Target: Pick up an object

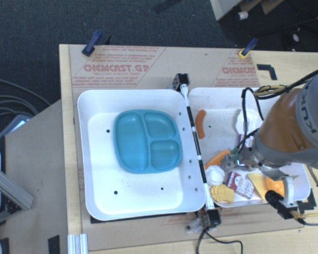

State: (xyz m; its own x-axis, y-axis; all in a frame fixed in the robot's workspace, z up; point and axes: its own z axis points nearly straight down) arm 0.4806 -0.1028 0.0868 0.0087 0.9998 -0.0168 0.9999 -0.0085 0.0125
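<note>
The end effector [238, 160] is hovering low in the right bin [222, 97], grip state hidden from me, carrot [218, 157] lying just to its left.

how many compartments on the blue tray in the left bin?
3 on the blue tray: one tall on its left side, one upper right, one lower right. None looks hidden.

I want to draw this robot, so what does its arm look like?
The arm is fat and round, grey with a wide orange band above the wrist. Thin black cables loop beside it. Its gripper is a small dark metal piece, low over the right bin.
</note>
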